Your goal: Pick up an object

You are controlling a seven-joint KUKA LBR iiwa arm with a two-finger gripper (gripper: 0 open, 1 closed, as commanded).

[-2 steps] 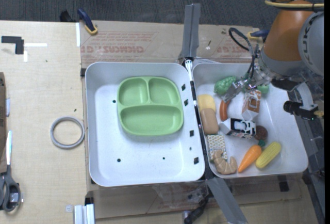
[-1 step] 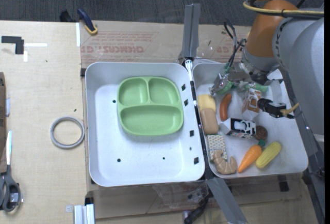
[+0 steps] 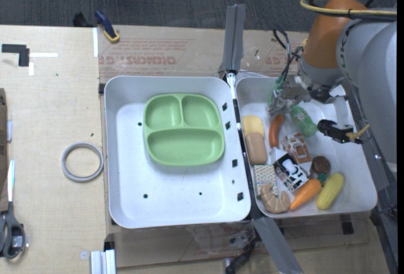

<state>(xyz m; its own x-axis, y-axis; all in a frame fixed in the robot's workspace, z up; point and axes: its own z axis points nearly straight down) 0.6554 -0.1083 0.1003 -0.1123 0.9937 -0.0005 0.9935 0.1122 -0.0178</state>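
Croissant [image 3: 276, 201] lies well apart from pincer [image 3: 282, 95]; its grip state unclear.

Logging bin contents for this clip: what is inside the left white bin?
The left white bin holds a green three-compartment plastic plate, with nothing visible in its compartments. Whatever lies beneath the plate is covered.

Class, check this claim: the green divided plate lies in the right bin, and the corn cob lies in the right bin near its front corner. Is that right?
Not quite. The camera view shows the green divided plate in the left bin, not the right one. The rest stands: the corn cob lies in the right bin near its front corner.
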